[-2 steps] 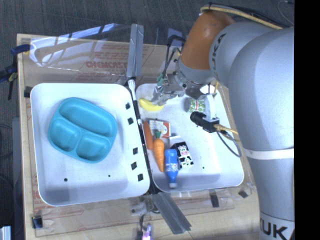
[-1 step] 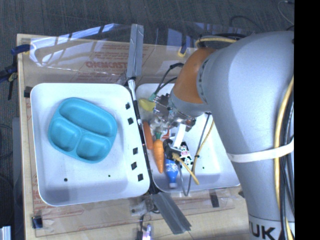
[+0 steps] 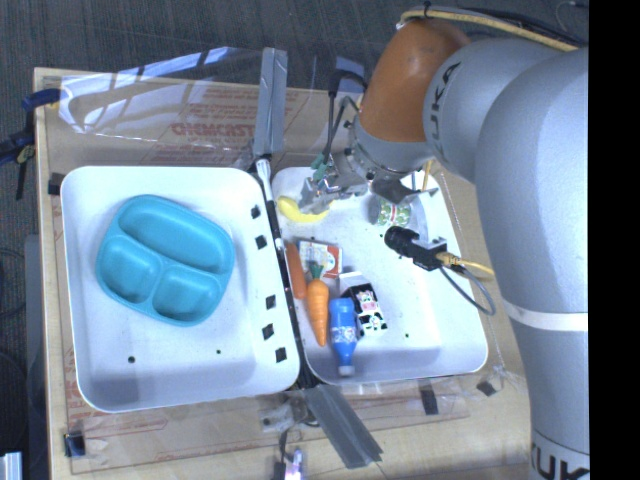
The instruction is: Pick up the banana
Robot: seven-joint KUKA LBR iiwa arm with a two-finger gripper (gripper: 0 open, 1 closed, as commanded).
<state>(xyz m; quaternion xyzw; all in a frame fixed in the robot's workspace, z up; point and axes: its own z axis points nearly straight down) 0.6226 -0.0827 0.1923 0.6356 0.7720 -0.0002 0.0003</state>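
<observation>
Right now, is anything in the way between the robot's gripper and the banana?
Nothing visible is. The gripper sits at the far end of the right bin, right beside the banana. The carrot and blue bottle lie nearer the camera, off to the side.

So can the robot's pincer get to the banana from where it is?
Probably yes. The pincer is right above the banana at the back corner of the right bin, and nothing lies on top of it. The bin wall close by could make it tricky.

Yellow banana (image 3: 291,209), right bin's far-left corner
</observation>
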